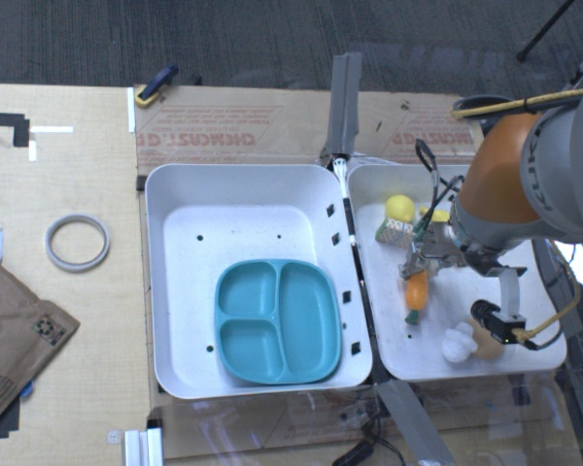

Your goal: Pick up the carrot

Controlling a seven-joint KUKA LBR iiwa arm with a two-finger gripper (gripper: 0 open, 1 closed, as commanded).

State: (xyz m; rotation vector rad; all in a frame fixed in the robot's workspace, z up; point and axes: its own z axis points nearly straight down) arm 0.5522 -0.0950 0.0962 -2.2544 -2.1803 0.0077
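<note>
The carrot (416, 293) is a short orange piece with a green end pointing toward the front, and it sits in the right bin (525, 357) near the bin's middle. My gripper (419, 266) is directly over the carrot's far end and touches or nearly touches it. The grey arm with its orange band reaches in from the right and hides the bin floor behind the carrot. Whether the carrot is lifted off the floor is unclear.
A yellow lemon (399, 207) and a small labelled item (393, 229) lie just behind the gripper. A white lump (457, 344) and a tan item (487, 343) sit at the right bin's front. The left bin (175, 260) holds a teal divided plate (277, 320).
</note>
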